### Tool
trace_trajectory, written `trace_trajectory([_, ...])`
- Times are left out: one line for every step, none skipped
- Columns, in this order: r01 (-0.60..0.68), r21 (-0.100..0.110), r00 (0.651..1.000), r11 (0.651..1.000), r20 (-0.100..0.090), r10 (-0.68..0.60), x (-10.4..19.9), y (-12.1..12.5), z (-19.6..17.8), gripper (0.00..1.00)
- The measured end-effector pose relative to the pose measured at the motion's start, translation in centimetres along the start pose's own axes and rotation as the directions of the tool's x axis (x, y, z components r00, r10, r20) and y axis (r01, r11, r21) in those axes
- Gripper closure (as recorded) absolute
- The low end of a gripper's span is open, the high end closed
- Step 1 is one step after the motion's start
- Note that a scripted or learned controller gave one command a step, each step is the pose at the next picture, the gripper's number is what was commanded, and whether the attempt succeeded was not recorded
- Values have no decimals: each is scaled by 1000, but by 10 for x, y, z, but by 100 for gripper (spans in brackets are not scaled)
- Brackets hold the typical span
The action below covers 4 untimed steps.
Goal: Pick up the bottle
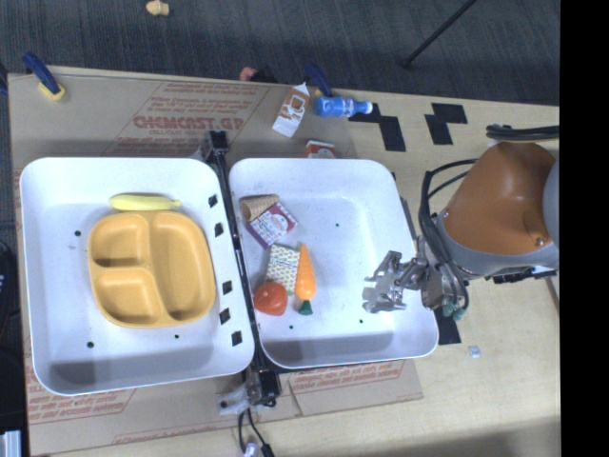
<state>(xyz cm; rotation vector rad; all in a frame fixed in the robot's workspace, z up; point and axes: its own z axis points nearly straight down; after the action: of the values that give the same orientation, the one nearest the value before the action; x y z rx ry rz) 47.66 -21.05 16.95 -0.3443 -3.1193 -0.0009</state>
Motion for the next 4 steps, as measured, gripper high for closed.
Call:
trace_trajectory([342,2,940,940,4,-342,-1,0,-15,100])
trace_trajectory([428,0,904,904,0,-428,-4,1,2,100])
trace_trajectory([581,3,814,814,4,-581,-7,2,-11,100])
trace_trajectory([755,3,655,655,3,-755,-8,2,-15,100])
